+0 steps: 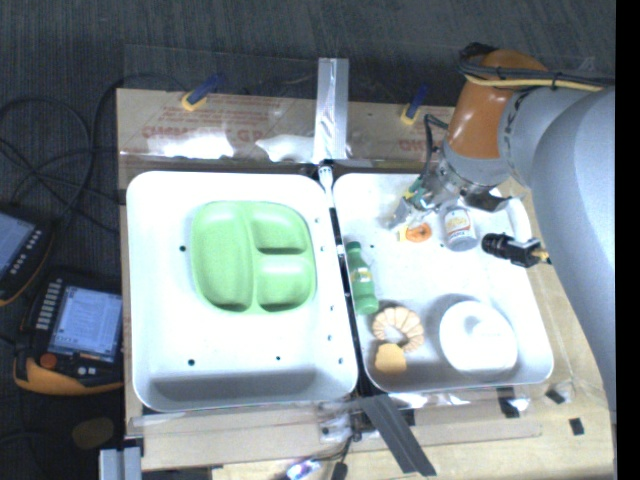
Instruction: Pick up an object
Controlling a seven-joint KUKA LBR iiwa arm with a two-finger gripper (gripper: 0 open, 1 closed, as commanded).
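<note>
Bench (150, 118) carried two white bins side by side; nearest in the right bin (530, 313) sat a white round lid (477, 333) and a tan pastry-like toy (396, 326); a green bottle (360, 280) lay along the dividing wall, long axis near to far; farther back stood a small white jar (459, 228) and an orange piece (417, 232), just beside and slightly nearer than the claw (428, 194); whether the claw was open or closed could not be told; the left bin (160, 348) held a green divided tray (253, 255).
</note>
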